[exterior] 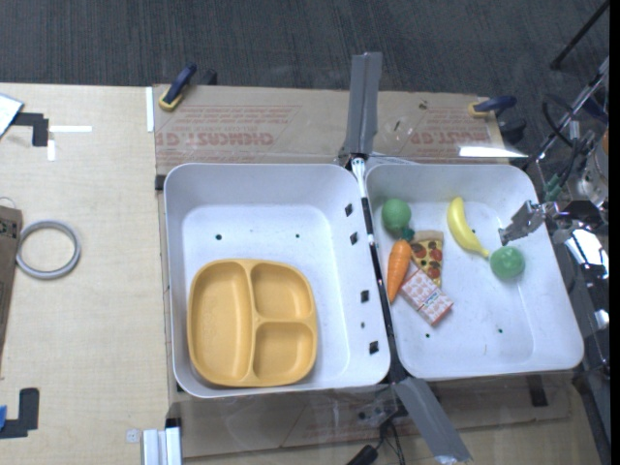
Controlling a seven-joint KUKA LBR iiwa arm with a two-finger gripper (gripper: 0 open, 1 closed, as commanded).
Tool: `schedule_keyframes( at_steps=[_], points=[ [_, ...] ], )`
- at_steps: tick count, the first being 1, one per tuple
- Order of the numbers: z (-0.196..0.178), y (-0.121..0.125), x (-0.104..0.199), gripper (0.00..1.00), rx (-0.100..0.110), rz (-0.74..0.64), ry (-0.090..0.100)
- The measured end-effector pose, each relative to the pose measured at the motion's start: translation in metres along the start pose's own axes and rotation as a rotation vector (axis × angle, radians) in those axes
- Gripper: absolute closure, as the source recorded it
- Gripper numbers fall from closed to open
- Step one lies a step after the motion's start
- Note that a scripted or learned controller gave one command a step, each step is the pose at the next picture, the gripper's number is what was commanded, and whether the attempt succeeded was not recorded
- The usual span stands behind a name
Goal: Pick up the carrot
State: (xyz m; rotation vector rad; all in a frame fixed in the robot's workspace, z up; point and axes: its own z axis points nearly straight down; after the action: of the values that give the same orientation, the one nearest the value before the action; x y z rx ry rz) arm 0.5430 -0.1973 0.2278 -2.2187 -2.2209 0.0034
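The orange carrot lies in the right bin, close to its left wall, with its green top pointing toward the far side. It touches a pizza-slice toy on its right. My gripper sits at the right bin's right side, just above a green ball and well right of the carrot. Nothing shows in its grasp.
A green round fruit lies just beyond the carrot. A yellow banana and a pink box also lie in the right bin. The left bin holds a yellow divided plate. A tape roll rests on the bench at far left.
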Motion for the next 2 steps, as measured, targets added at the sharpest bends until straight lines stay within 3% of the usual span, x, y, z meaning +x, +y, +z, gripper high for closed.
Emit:
schedule_keyframes(
  at_steps=[1, 2],
  points=[
    [0.1358, 0.0033, 0.0427, 0.0, -0.003, -0.105, 0.0],
    [0.1268, 0.0032, 0.0416, 1.0, -0.004, -0.1, -0.001]
  ],
)
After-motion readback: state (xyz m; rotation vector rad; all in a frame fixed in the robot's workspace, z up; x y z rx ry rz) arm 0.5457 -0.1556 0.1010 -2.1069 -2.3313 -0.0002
